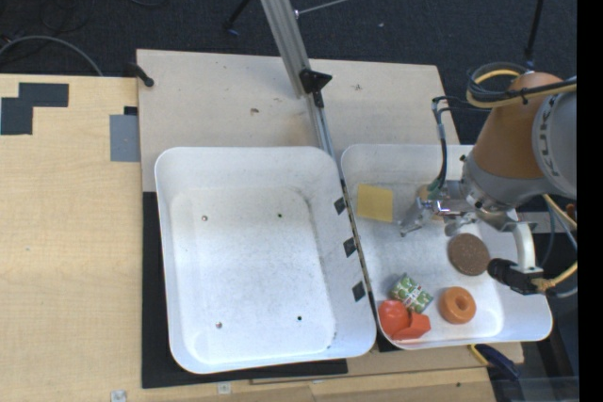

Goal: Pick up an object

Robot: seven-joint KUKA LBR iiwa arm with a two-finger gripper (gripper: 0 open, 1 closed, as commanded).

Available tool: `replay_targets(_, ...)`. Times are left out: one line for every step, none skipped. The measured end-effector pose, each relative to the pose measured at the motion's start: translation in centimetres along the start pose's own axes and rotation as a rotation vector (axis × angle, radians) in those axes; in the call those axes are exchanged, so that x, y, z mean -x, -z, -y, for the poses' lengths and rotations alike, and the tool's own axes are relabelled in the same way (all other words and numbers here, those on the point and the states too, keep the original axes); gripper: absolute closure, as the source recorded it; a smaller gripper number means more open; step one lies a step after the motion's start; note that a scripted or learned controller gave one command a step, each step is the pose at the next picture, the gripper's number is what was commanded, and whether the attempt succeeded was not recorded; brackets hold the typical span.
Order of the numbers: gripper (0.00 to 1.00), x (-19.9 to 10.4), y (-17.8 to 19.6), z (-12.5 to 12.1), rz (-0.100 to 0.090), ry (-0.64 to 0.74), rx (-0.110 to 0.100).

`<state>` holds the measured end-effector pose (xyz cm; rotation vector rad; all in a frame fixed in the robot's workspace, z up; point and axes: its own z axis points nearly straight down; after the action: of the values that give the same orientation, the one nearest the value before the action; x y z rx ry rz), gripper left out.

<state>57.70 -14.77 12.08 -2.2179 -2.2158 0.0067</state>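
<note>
The right bin (pixel 377 167) holds several objects. A yellow block (pixel 375 201) lies near its left wall. A brown disc (pixel 467 253) sits toward the right side, an orange ring (pixel 458 305) lies near the front right, a green-and-white patterned piece (pixel 412 293) rests by the front, and a red object (pixel 403 319) sits at the front left corner. My gripper (pixel 416 216) hangs low over the middle of this bin, just right of the yellow block and left of the brown disc. Nothing shows between its fingers.
The left bin (pixel 188 167) stands beside the right one, with black clips along the shared wall. A slanted aluminium bar (pixel 287 28) rises behind the bins. The arm's orange band (pixel 509 136) and cables fill the right side.
</note>
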Motion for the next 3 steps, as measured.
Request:
replay_targets(0.0, -0.1, -3.0, -0.1, 0.002, -0.001, 0.006)
replay_targets(1.0, 0.0, -1.9, 0.0, 0.001, -0.007, 0.006)
replay_targets(1.0, 0.0, 2.4, 0.3, 0.002, -0.005, 0.009)
